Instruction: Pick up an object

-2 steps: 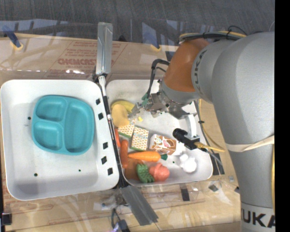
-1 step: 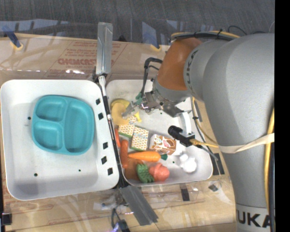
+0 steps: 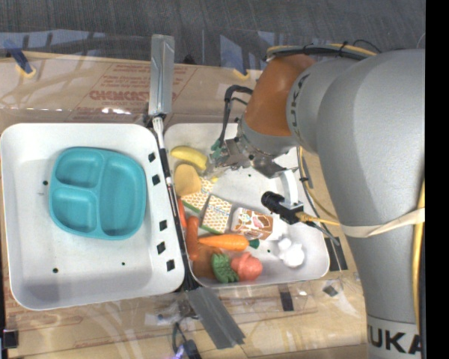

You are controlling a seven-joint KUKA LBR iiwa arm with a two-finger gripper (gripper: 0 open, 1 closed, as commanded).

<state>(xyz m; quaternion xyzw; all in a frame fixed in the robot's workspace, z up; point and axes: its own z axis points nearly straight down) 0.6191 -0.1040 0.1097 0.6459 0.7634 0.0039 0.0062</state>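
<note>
While the grey arm (image 3: 359,140) reaches in from the right of the camera view, its pincer (image 3: 221,155) sits low over the far end of the right bin (image 3: 197,134). Is the pincer apart or together? I cannot tell from here, it is too small and cluttered. Nothing shows clamped in it.

Now the relation that matters: the banana (image 3: 187,156) lies just beside the pincer, on its left in the picture, close but seemingly apart. Its long axis runs roughly across the picture, tilting down a little toward the pincer. That looks the likeliest target, and I'd judge a short sideways shift toward the bins' shared wall is called for before any close.

Just nearer the camera than the banana sits a pale yellow lump (image 3: 186,179), close against it, so a crowded grab is the risk.

On to the rest of the right bin, and it's packed: a printed carton (image 3: 216,214), a second small box (image 3: 251,223) beside it, a carrot (image 3: 224,241) lying across, then a green toy (image 3: 224,268), a pink one (image 3: 248,266) and a white one (image 3: 290,253) along the near wall.

Over in the left bin (image 3: 30,200), one teal divided plate (image 3: 97,193), nothing on it. Both bins rest on the brown surface (image 3: 75,88).
</note>
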